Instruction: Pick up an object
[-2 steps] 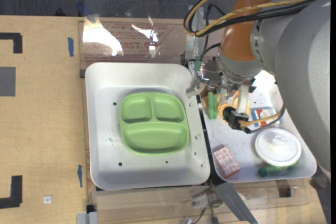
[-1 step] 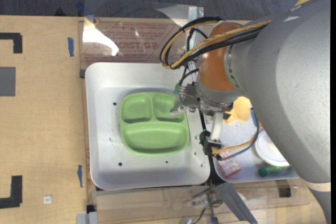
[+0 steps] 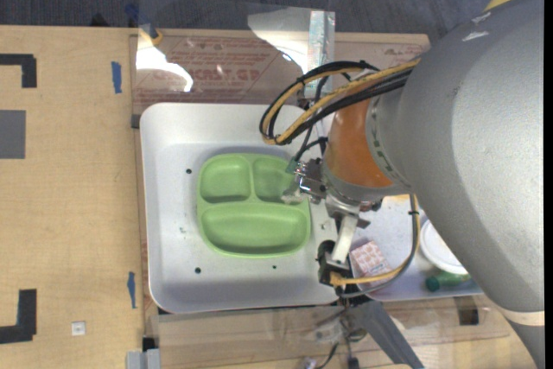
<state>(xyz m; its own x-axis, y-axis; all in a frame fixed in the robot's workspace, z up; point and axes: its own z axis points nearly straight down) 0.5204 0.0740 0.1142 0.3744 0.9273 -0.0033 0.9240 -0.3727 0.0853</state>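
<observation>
Now arm (image 3: 484,143) leans low by green tray (image 3: 251,225).

The green plate (image 3: 255,220) looks like smooth plastic with a soft, low sheen. The white bin (image 3: 164,186) under it is smooth, faintly glossy plastic. The bench top (image 3: 69,186) is matt, brown and board-like. The arm (image 3: 484,143) has a matt grey shell, and its orange band (image 3: 354,153) shines.
</observation>
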